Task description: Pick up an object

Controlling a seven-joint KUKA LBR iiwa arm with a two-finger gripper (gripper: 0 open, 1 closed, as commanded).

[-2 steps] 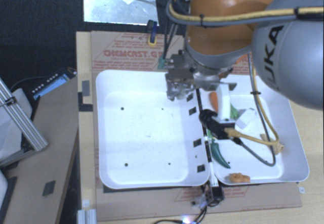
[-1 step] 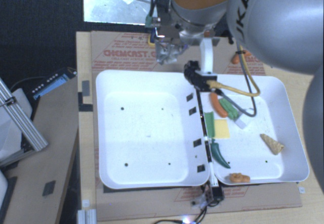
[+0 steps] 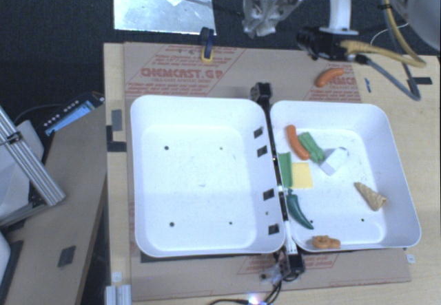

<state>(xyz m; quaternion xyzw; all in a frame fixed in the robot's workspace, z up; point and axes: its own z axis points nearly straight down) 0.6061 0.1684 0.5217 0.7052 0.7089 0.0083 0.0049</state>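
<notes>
The counter (image 3: 117, 180) carries two white bins; small objects lie in the right bin (image 3: 396, 152). The gripper (image 3: 265, 18) hangs high, seemingly holding nothing. It should descend straight over the well-isolated cone (image 3: 370, 195).

Bins (image 3: 200, 107): both white, left one with small dark dots on floor. Landmark: yellow square (image 3: 302, 175) in right bin. Just left of it, green strip (image 3: 283, 169). Above it, orange sausage (image 3: 298, 142) beside green piece (image 3: 311, 146). Right of it, grey-white block (image 3: 331, 160). Farther right, tan cone (image 3: 370, 195). Below it, dark green pepper (image 3: 299, 209); lower still, orange-brown lump (image 3: 326, 242). Board (image 3: 179, 71): tan, red lettering. Second orange sausage (image 3: 329, 76) on board above right bin.
</notes>
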